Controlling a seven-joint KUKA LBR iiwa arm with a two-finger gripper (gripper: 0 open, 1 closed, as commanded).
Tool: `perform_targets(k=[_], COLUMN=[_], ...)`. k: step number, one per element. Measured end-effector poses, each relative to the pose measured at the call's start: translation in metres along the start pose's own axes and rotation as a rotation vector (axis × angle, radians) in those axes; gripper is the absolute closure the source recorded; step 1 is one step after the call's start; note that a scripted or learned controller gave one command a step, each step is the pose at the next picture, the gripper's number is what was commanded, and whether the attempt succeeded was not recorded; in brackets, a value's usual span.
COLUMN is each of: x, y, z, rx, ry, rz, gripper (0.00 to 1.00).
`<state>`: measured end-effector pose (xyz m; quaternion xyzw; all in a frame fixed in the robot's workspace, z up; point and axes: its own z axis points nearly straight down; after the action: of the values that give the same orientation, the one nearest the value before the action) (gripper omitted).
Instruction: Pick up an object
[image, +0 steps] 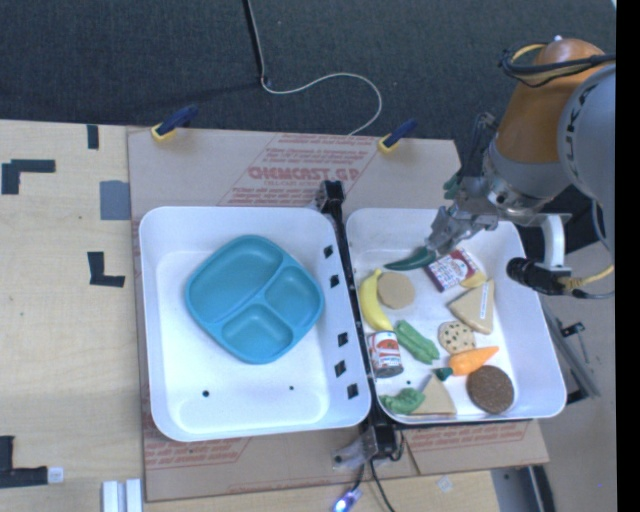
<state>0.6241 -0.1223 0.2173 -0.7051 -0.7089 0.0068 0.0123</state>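
Hovering at the right bin's (535, 330) upper edge, gripper (441, 240) — can't tell its state. Dark green pod (407, 263), possibly a pepper, lies just below-left of it, maybe touching; long axis near-horizontal, tip toward lower left. Red packet (450, 270) beside.

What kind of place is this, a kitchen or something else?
Probably a robotics test bench, not a kitchen: a grey and orange robot arm reaches over two shallow white bins, one filled with small plastic toy foods.

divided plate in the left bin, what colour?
Light blue, plain, no pattern. The divided plate shows clearly in the camera view, lying in the left bin.
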Motion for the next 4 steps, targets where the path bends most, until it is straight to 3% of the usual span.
perform_targets(k=[1, 2, 3, 4], x=[0.001, 0.039, 0.107, 0.074], y=[0.0, -0.043, -0.084, -0.106], z=[-0.007, 0.04, 0.038, -0.074], rx=[0.004, -0.015, -0.018, -0.033], ry=[0.001, -0.005, -0.005, -0.01], rz=[-0.001, 0.003, -0.001, 0.007], gripper=[1.0, 1.0, 1.0, 1.0])
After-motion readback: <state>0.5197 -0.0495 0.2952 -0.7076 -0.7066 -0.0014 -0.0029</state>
